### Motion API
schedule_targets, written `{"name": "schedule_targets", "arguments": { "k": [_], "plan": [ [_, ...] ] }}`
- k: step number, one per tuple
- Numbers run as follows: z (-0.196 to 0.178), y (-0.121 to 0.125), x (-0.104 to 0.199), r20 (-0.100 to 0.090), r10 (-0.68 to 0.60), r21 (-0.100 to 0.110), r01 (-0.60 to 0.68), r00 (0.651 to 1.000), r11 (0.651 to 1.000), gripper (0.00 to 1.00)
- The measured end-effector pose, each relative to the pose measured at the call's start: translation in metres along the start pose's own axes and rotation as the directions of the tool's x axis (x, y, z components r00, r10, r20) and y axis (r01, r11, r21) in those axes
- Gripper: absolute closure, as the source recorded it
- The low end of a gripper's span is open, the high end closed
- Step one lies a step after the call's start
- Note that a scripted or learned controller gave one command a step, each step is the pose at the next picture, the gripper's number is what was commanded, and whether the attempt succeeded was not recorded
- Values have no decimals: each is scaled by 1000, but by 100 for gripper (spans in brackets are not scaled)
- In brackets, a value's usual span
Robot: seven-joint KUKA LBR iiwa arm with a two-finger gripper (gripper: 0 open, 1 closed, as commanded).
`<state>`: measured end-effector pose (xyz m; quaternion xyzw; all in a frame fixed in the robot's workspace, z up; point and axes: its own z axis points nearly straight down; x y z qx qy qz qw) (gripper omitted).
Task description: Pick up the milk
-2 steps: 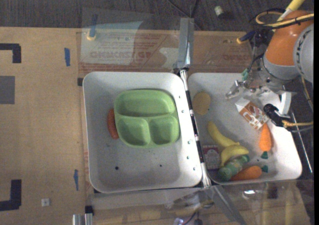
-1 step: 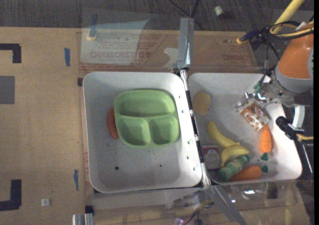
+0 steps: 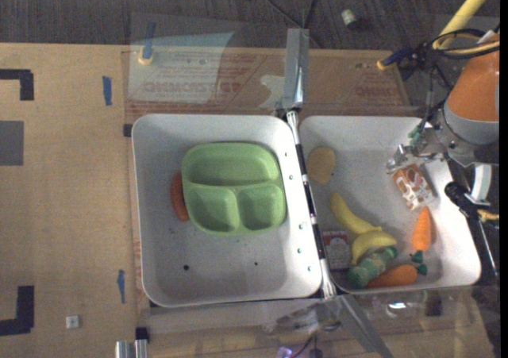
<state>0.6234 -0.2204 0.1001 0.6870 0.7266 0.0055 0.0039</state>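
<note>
Since the milk (image 3: pixel 413 185) lies flat on the floor of the right bin (image 3: pixel 361 136), nothing of the pick is done yet as far as I can judge. I take the milk to be the small white and orange carton in the upper right part of that bin. A second small carton, red and white (image 3: pixel 339 251), leans at the bin's lower left wall, and I can't rule it out. The first one sits just below the gripper (image 3: pixel 410 156) in the frame, very close to it or perhaps touching. I can't see it lifted or clamped.

What is left is the whole grasp: settle over the carton, close on it and raise it clear. A carrot (image 3: pixel 422 229) lies near it lower in the frame, and the bananas (image 3: pixel 361 229) are well apart to the left.

The arm (image 3: pixel 475 98) comes in from the right edge, its orange band high at the upper right and the wrist angled down and left into the bin. From this slant the gripper is a small silvery tangle, and I cannot tell whether it is open or closed.
</note>
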Motion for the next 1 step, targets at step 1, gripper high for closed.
{"name": "schedule_targets", "arguments": {
  "k": [1],
  "plan": [
    [-60, 23, 37, 2, -43, 11, 43, 999, 999, 100]
  ]
}}
